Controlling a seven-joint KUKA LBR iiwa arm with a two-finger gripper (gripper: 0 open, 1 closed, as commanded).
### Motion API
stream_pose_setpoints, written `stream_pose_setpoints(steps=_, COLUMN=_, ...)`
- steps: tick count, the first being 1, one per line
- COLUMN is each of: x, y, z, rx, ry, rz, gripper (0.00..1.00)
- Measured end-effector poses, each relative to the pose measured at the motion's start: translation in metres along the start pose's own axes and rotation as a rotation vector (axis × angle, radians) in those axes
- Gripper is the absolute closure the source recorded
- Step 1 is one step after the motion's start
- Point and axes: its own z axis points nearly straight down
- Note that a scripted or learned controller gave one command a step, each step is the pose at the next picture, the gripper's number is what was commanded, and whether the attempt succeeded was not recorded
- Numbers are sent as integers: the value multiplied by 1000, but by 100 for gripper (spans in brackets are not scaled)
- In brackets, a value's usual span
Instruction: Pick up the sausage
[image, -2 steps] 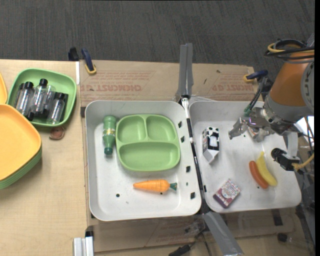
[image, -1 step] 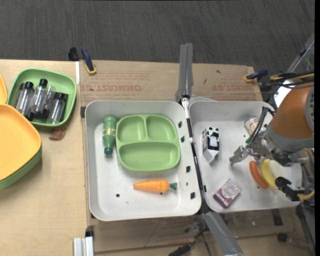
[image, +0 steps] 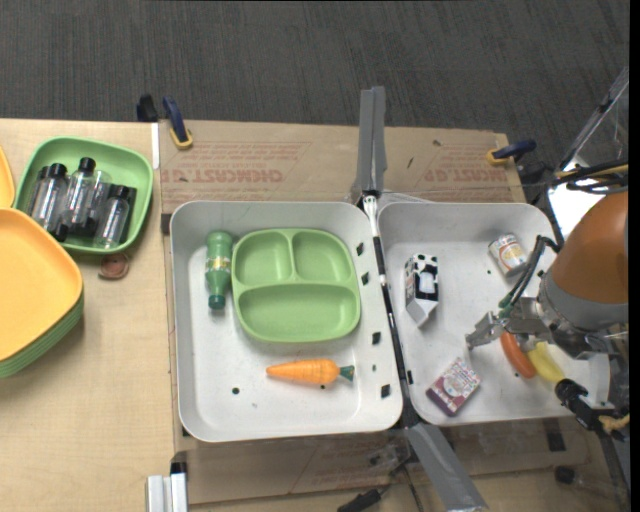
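Wooden desk (image: 90, 420) carries two shallow white plastic bins side by side.

Left bin (image: 190, 330): green three-compartment plastic plate (image: 296, 284) in the upper middle. Green plastic bottle (image: 218, 268) lies just beside the plate's left edge, long axis running top to bottom. Orange toy carrot with green top (image: 305, 373) lies below the plate, apart from it, green end pointing right.

Right bin (image: 450, 225): grey arm with orange band (image: 600, 262) comes in over the right edge. End effector (image: 500, 335) sits low over the right half of the bin, pointing left. Can't tell if its fingers are apart or together, and nothing visibly sits between them.

Small red-orange sausage (image: 516, 355) lies on the bin floor, right-centre, directly below and touching or just beside the end effector tip, angled down to the right. Yellow item (image: 546, 362) right next to it on the right; can't identify it.

Black-and-white carton (image: 423, 288) near the bin's left side. Purple-pink snack packet (image: 454, 386) lower centre, tilted. Small can with a red and white label (image: 508, 252) upper right, close to the arm.

Off the bins, far left: stack of yellow-orange plates (image: 35, 300), green square tray (image: 85, 195) holding dark-capped clear bottles (image: 80, 203).
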Motion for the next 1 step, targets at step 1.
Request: stream_pose_setpoints(steps=1, x=-1, y=0, z=-8, rx=1, ry=0, rz=3, gripper=100)
